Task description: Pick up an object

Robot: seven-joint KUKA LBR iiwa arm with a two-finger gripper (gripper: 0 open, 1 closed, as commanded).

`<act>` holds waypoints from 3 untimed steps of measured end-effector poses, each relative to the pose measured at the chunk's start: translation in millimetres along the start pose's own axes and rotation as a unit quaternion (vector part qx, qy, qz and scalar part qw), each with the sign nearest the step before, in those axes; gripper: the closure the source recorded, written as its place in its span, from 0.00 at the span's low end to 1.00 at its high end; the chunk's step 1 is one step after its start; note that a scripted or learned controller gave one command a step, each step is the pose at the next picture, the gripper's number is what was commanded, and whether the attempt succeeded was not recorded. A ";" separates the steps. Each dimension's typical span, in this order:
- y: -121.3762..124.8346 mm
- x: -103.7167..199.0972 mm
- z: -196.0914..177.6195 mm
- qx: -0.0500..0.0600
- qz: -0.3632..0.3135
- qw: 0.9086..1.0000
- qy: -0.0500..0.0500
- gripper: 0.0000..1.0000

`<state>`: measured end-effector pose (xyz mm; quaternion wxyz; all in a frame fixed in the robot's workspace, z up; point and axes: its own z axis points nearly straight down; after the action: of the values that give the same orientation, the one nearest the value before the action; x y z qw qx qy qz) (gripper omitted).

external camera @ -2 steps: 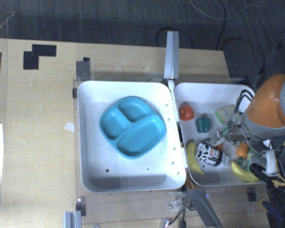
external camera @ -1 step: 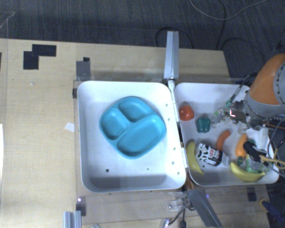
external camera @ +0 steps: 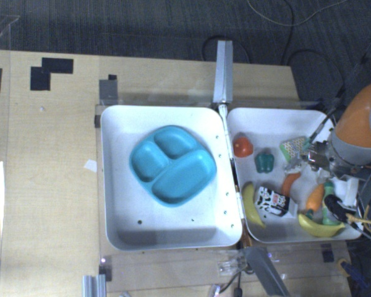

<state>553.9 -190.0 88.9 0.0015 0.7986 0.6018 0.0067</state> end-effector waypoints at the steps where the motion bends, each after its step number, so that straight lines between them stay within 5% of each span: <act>1: 2.1 0.8 -12.2 -0.003 -0.003 1.000 -0.001 1.00; 2: -18.0 -10.7 -194.5 0.002 -0.022 1.000 -0.005 1.00; 3: -22.6 2.3 -205.2 0.003 0.006 1.000 -0.005 1.00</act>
<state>530.2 -182.7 293.9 0.0021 0.8024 0.5968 0.0014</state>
